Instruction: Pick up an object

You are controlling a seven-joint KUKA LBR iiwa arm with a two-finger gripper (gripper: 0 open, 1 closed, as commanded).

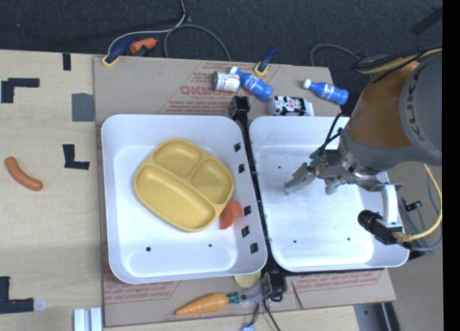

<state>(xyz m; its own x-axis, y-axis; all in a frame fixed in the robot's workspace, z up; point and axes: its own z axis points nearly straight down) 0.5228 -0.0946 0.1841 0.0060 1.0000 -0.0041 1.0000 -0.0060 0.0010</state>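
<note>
The nearest things worth picking sit in the left bin (118, 200): a yellow divided plate (183, 184) lies across its middle, and a small orange-red piece (230, 215) rests against the plate's right edge, close to the bin's right wall. The plate looks too broad and flat for a two-finger grasp, so a try at it would likely slip off its rim. The orange-red piece is tucked between plate and wall (little room for a finger on either side), so a descent there may strike the plate or the wall instead.

The gripper (307, 177) hangs over the right bin (323, 250), toward its left half near the back, and the white floor under it looks bare. Closing here would catch nothing. Its fingers (295, 183) are spread moderately apart, pointing down and left, with nothing between them and, as far as can be judged, no contact with the floor.
</note>
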